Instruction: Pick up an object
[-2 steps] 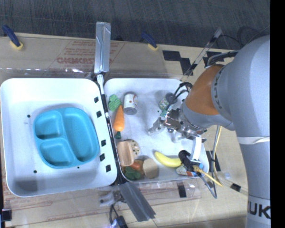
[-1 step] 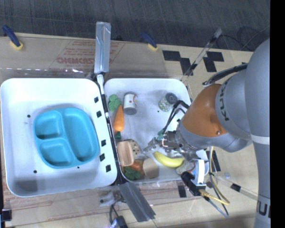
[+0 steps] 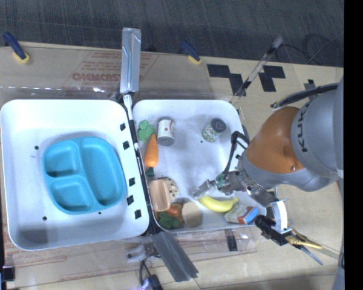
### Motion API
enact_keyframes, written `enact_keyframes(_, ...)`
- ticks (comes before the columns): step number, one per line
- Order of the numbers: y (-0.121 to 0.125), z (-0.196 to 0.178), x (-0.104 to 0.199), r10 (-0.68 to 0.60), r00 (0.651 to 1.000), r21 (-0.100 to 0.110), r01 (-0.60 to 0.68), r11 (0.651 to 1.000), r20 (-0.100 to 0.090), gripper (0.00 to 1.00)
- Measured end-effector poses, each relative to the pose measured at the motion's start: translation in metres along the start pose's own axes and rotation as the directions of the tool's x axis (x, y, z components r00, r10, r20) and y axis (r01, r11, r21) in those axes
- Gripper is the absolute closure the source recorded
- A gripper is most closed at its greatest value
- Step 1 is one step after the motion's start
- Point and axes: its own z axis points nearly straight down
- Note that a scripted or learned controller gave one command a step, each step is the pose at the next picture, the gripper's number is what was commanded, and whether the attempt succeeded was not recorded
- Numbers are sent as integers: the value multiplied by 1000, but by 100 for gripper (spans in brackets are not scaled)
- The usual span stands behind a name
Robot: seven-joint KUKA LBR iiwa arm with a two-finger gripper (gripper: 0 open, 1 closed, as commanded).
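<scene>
**Pincer low in the right bin, just above the banana**

I see the arm (image 3: 290, 147) reaching in from the right, its orange band bulging over the right bin's (image 3: 187, 110) right wall. The pincer (image 3: 213, 186) sits low inside that bin, toward its near right part, with its metal tip pointing left. I cannot tell how far its fingers stand apart; the wrist hardware crowds them, and nothing shows clearly between them. The tip lies just beside the banana (image 3: 218, 203), at the fruit's far edge, but I cannot say whether they touch.

The banana lies flat near the bin's near wall, curved, with a small red, white and blue packet (image 3: 247, 215) just to its right. Left of it are a tan block (image 3: 192, 214), a green and red piece (image 3: 172, 215) in the near left corner, and a slice of toast (image 3: 160, 193) just beyond that.

Along the bin's left wall an orange carrot (image 3: 151, 151) stands lengthwise, with a green leafy item (image 3: 145, 129) at its far end. A small can (image 3: 165, 131) lies just right of that. A round, dark-topped container (image 3: 214, 128) rests toward the far right corner, well apart from the pincer.

The left bin (image 3: 24, 180) holds a blue divided plate (image 3: 83, 173) with three compartments. Both bins rest on the tabletop (image 3: 60, 71).
</scene>
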Motion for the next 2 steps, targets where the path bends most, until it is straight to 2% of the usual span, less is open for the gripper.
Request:
enact_keyframes(1, 1, -8, -1, -3, 1000, 1, 3, 1000, 0, 100)
enact_keyframes(2, 87, -147, 37, -38, 999, -2, 38, 999, 0, 100)
